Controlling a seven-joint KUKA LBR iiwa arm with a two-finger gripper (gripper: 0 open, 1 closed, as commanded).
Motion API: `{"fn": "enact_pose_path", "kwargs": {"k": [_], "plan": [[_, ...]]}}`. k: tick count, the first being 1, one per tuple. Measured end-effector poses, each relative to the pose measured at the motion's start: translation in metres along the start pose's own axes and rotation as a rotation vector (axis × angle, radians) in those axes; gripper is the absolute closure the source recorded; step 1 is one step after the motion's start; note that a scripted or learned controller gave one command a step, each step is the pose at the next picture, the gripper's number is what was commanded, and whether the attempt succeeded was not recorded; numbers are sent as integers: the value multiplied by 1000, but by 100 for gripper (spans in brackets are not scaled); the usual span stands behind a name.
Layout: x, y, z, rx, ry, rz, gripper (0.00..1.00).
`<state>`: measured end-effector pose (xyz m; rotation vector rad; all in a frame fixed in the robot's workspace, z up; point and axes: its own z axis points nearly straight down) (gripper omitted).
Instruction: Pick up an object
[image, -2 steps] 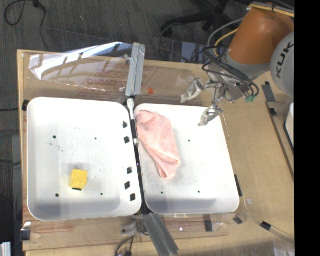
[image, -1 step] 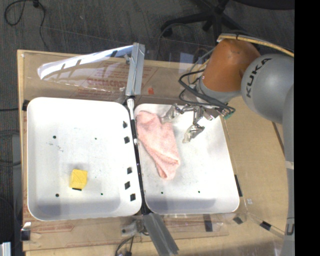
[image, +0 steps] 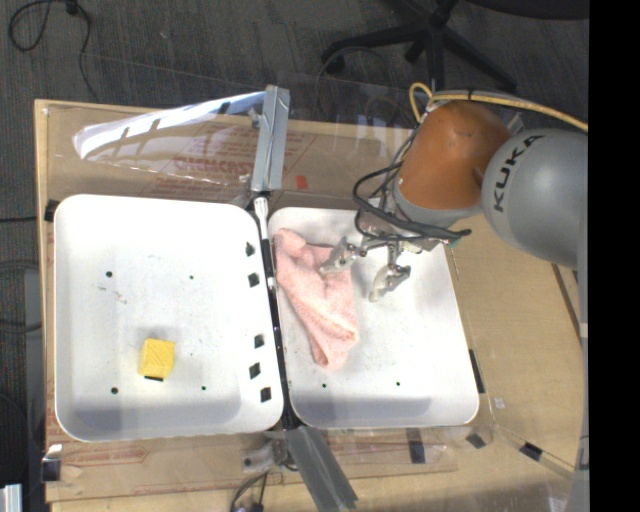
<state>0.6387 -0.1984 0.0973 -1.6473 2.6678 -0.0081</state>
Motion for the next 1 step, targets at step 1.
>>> {"fn": "enact_pose_path", "kwargs": {"k": [1], "plan": [[-2, -1, -13, 3, -2, -2, 100]]}}
